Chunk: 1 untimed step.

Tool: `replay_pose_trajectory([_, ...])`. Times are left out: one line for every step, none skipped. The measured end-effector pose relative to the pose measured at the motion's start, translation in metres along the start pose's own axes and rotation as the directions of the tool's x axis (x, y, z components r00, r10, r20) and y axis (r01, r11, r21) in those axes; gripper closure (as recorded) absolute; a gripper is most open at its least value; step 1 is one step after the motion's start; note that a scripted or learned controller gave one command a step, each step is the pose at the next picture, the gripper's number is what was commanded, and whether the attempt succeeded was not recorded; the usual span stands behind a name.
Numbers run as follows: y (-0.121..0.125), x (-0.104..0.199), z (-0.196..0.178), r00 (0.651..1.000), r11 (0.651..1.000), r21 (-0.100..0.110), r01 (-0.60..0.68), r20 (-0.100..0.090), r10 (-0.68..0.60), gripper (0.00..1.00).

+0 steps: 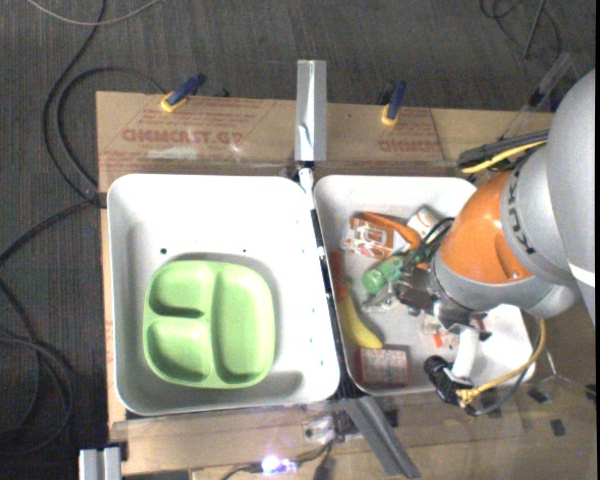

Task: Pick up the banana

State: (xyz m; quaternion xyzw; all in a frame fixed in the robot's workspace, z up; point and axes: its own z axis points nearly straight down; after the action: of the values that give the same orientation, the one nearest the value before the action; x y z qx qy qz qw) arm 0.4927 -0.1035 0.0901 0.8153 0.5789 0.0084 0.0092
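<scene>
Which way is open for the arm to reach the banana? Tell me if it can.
Probably yes. The banana lies uncovered along the right bin's left wall, with the arm just to its right; the near wall may hamper a grasp.

Left bin [130, 208]: one green divided tray [212, 320], lying flat. Right bin [332, 208]: banana [357, 324] at left wall; brown packet [383, 366] near it; orange-white packet [372, 233] farther; green object [378, 275] between. Arm [500, 248] positioned over the right bin.

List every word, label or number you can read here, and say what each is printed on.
Red print on the cardboard sheet under the bins, left part: too blurred to read.
Red print on the same sheet, right part: too blurred to read.
Orange-and-white packet in the right bin: print too small to read.
</scene>
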Motion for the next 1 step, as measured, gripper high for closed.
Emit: replay_pose_trajectory([-0.0003,-0.0003,0.0001,1.000,1.000,0.001,-0.001,0.000,0.001,0.00])
